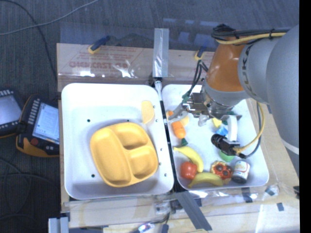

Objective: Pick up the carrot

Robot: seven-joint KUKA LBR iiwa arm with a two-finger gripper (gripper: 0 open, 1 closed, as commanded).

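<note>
Carrot (179,129): lies in the right bin (260,171), close to its left wall, above a banana (191,155).
Gripper (193,109): low over the right bin, just up and right of the carrot; whether it is spread or pressed together, I cannot tell.
Left bin (77,101): holds a yellow divided tray (124,152).

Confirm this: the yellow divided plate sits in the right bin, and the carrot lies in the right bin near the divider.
Not quite. The camera view shows the yellow divided plate in the left bin, not the right. The carrot does lie in the right bin near the divider.
</note>
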